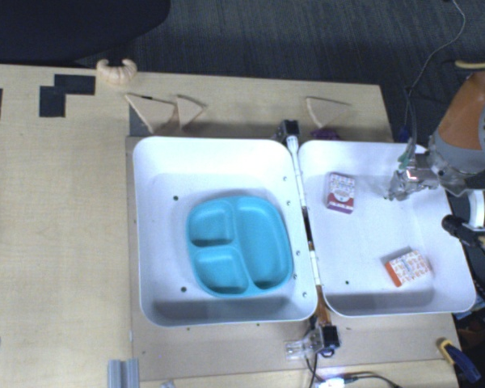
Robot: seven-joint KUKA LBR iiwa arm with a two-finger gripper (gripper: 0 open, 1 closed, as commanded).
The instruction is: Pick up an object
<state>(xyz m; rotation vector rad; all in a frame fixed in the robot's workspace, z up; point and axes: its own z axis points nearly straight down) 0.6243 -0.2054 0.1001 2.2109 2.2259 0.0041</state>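
Pale wooden bench [56,241], two white bins side by side, left bin [158,241], right bin [364,297]

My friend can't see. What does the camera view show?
A robot arm reaches from the right, its tool over the right bin, which holds a red-and-white packet and an orange packet. The left bin holds a blue divided tray.

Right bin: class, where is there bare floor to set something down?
In the right bin, the floor is bare along the left wall below the red-and-white box, and between that box and the orange box. It is crowded at the upper right, where the hand hovers.
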